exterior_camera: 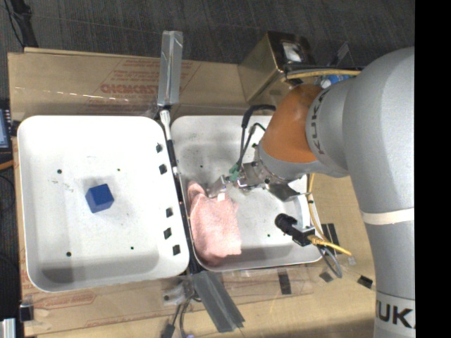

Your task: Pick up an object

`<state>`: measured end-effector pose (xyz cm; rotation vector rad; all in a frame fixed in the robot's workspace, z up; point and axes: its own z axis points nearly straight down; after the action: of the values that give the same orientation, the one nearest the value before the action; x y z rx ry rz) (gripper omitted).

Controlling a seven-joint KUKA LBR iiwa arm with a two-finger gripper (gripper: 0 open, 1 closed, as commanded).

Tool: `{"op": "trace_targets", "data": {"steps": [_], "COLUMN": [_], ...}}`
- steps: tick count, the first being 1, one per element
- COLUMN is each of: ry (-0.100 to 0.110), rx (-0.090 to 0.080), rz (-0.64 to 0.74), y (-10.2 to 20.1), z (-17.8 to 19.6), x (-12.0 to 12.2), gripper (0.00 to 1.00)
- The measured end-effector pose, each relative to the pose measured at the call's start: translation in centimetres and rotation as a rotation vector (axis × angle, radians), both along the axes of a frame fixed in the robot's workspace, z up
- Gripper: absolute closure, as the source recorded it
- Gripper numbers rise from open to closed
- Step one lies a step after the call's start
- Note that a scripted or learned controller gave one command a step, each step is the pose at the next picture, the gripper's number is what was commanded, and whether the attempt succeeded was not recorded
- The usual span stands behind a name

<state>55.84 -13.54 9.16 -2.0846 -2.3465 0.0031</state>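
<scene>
Your hand (227, 183) sits at the top edge of the pink cloth (214, 226), its opening unreadable; the cloth looks soft and light, so pinch a raised fold.

Colours on the bench

Blue block (100, 197) at nine o'clock in white left bin (42, 139); plain pink cloth (213, 225) at six o'clock in white right bin (204, 136); grey arm (366, 139), orange band (292, 129); brown cardboard (84, 76) with red print.
</scene>
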Motion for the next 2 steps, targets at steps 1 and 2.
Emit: {"op": "trace_targets", "data": {"steps": [1,2], "ry": [-0.002,-0.001], "rx": [0.001,0.001], "rz": [0.140,0.175], "y": [1.1,3.4], "z": [0.0,0.0], "x": [-3.5,1.0], "gripper": [0.00,0.00]}}
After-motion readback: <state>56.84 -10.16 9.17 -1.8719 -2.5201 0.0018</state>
